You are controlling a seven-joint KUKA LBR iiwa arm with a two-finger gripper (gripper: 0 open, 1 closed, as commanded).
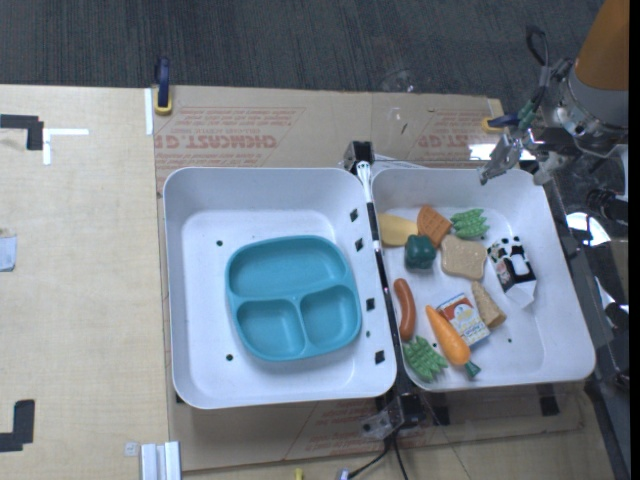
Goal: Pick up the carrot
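A dark grey carpet floor (300, 23) is stretching across the top of what I am seeing. Below it, a light wood tabletop (75, 268) is lying flat and taking up the left side. A brown cardboard sheet (270, 133) is lying on the tabletop, with red print on it. A blue and yellow clamp (162, 86) is gripping the cardboard's far left corner. Black brackets (25, 131) are sitting near the tabletop's left edge, and white tape (68, 134) is sticking beside one. Soft, even light is falling over everything.
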